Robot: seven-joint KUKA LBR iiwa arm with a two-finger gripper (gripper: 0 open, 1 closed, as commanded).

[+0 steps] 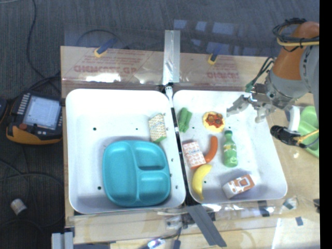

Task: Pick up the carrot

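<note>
Two fingers (237,106) of the jaws (249,108) stand spread apart with nothing between them, over the upper right part of the right bin (277,165).

- Arm (293,66): grey with an orange band, reaching in from the right above the right bin's far corner.
- Carrot (211,148): orange, lying slightly tilted near the middle of the right bin, below and to the left of the jaws, well apart from them.
- Green bottle (229,149): just right of the carrot.
- Small pizza-like disc (213,120): yellow and red, above the carrot.
- Green vegetable (184,119): near the bin's upper left.
- Red-and-white carton (193,154): just left of the carrot.
- Banana (201,178): below the carton.
- Orange-and-white box (238,185): near the lower right corner.
- Left bin (83,139): holds a teal divided tray (136,173) and a small packet (157,127) by its right wall.
- Bench (119,61): carries both bins side by side.
</note>
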